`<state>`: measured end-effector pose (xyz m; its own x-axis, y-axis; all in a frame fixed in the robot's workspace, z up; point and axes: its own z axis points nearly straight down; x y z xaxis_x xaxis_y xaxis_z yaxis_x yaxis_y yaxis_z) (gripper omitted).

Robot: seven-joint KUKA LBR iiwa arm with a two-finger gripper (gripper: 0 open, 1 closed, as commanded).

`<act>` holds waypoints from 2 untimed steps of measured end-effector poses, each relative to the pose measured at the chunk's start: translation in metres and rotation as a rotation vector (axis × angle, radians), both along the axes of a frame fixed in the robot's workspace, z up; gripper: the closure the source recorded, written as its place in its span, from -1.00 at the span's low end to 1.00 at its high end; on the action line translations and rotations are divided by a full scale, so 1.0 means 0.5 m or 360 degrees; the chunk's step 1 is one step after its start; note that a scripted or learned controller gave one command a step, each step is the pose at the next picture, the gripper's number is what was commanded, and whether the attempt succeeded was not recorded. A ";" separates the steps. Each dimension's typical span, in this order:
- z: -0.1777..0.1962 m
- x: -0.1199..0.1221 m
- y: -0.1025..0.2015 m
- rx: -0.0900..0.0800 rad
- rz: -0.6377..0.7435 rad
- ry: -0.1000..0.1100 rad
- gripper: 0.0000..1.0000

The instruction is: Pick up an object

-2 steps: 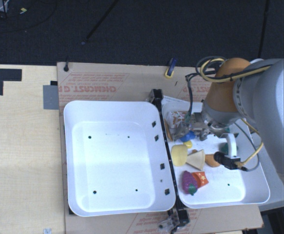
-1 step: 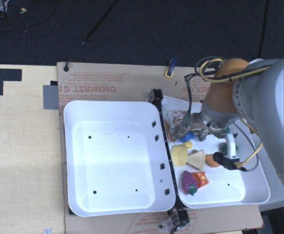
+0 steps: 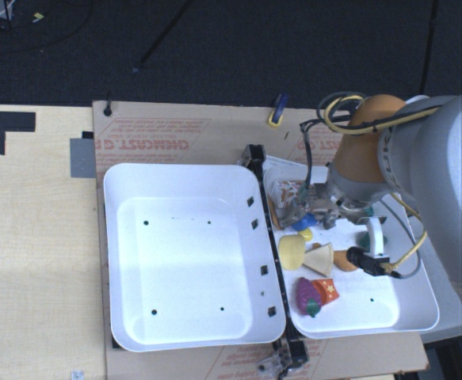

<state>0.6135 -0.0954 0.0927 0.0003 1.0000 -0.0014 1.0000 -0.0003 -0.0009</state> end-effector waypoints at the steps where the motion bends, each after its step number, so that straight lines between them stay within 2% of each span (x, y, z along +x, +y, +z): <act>1: 0.000 0.000 0.000 0.0000 0.0000 0.0000 -1.00; 2: 0.000 0.000 0.000 0.0000 0.0000 0.0000 -1.00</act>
<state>0.6135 -0.0954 0.0927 0.0003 1.0000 -0.0014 1.0000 -0.0003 -0.0009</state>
